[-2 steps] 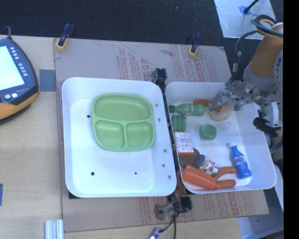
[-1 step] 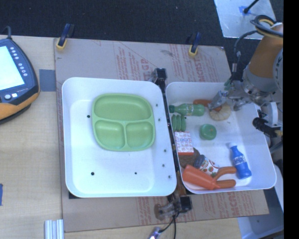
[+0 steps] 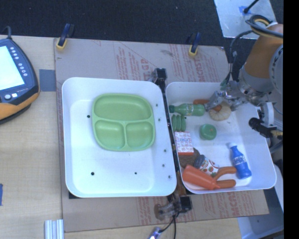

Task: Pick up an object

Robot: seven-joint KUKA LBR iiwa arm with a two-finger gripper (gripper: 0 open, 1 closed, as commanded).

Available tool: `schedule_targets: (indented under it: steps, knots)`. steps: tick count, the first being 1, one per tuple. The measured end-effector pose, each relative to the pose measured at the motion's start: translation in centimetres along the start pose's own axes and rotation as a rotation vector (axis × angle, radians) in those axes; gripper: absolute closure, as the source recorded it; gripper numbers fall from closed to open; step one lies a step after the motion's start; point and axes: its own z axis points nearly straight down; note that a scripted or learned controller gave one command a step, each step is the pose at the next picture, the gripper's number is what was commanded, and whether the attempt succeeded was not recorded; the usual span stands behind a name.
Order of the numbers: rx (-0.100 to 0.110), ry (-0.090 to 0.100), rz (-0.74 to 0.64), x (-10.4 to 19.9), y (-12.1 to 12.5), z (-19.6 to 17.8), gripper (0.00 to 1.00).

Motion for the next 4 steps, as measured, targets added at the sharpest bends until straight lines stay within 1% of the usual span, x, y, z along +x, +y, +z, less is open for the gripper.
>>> schedule_targets:
  steps: [2,4]
  knots:
    - [0.004,0.000,-0.001,3.0,0.0,0.0,0.00]
    - [0.008,0.001,-0.002,4.2,-0.1,0.0,0.00]
